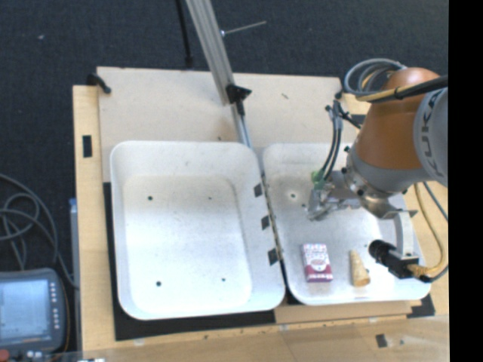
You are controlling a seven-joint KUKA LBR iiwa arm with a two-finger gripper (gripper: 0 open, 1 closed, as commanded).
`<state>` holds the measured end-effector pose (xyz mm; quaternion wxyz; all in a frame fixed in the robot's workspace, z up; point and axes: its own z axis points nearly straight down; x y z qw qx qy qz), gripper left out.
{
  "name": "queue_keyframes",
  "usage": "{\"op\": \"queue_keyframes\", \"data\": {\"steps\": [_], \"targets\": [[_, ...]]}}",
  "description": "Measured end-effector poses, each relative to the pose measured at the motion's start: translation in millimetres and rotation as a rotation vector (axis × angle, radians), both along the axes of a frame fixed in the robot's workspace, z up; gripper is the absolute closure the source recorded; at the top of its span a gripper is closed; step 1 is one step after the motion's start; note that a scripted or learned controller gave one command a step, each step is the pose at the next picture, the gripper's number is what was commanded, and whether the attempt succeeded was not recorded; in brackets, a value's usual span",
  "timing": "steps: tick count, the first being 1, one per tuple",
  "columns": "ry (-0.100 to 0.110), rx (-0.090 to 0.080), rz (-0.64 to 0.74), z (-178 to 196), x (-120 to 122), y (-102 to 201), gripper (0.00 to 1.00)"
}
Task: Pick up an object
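A red and white packet (318,262) lies flat near the front of the right bin (290,172). A tan cork-like piece (359,268) lies just to its right. My gripper (320,204) hangs over the middle of the right bin, behind and slightly above the packet in the view. The orange and grey wrist covers most of it. I see nothing between its fingers.
The left bin (189,228) sits beside the right one, with black clips along the shared edge. A slanted metal pole (215,47) rises behind the bins. A black connector and yellow cable (396,259) hang at the right bin's front right.
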<state>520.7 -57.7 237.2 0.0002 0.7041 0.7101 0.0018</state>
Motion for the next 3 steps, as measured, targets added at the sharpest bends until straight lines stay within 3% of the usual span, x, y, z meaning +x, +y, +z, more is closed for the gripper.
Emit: {"op": "queue_keyframes", "data": {"steps": [3], "targets": [[0.004, -0.001, -0.002, 1, 0, 146, 1.00]]}}
